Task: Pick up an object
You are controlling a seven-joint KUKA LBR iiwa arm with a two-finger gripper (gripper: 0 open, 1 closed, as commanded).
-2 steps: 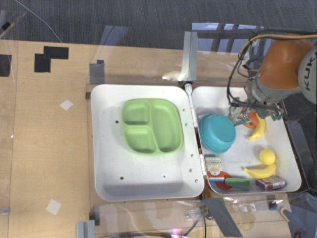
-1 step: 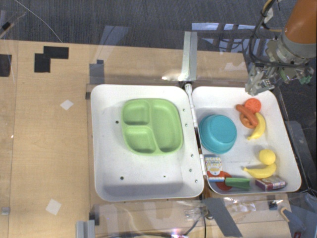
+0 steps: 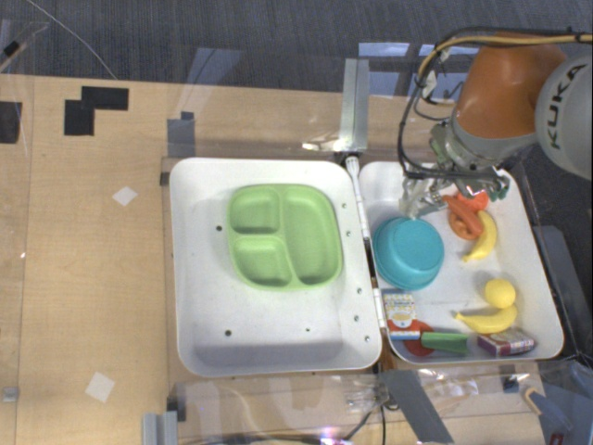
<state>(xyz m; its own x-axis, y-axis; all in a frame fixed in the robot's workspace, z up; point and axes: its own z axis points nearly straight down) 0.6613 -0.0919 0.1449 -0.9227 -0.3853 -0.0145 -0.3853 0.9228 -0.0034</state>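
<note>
My gripper (image 3: 428, 199) hangs over the back of the right bin (image 3: 547, 315), just behind the blue bowl (image 3: 409, 253) and left of an orange carrot-like toy (image 3: 465, 215). Its metal fingers point down toward the bin floor near the bowl's far rim, and nothing shows between them. A yellow banana (image 3: 483, 240) lies right of the bowl. Further forward sit a yellow lemon (image 3: 500, 293) and a second banana (image 3: 487, 320). The arm's orange band (image 3: 500, 91) covers the bin's back right corner.
The left bin (image 3: 199, 332) holds a green divided plate (image 3: 282, 235). At the right bin's front lie a small carton (image 3: 398, 308), a green block (image 3: 445, 341), a red piece (image 3: 412, 330) and a purple box (image 3: 506, 343). A metal divider (image 3: 357, 119) rises behind the bins.
</note>
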